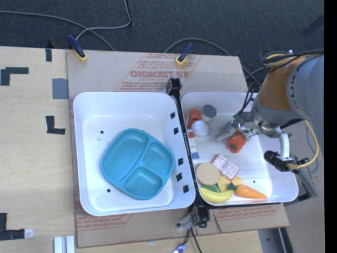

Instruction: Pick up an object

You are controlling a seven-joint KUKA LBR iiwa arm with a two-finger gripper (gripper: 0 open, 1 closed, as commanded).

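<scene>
Dark carpet floor (210, 9); wooden bench (31, 141) under a cardboard sheet (152, 73).

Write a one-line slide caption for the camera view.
Gripper over right bin by red toy; blue tray in left bin.

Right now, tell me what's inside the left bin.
The left bin holds one blue divided plate, lying flat. Whatever is beneath the plate is covered.

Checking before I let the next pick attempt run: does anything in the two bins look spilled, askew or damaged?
Nothing stands out. The blue divided plate lies flat in the left bin; the toy food sits loosely piled in the right bin, with the gripper over a small red-orange item.
</scene>
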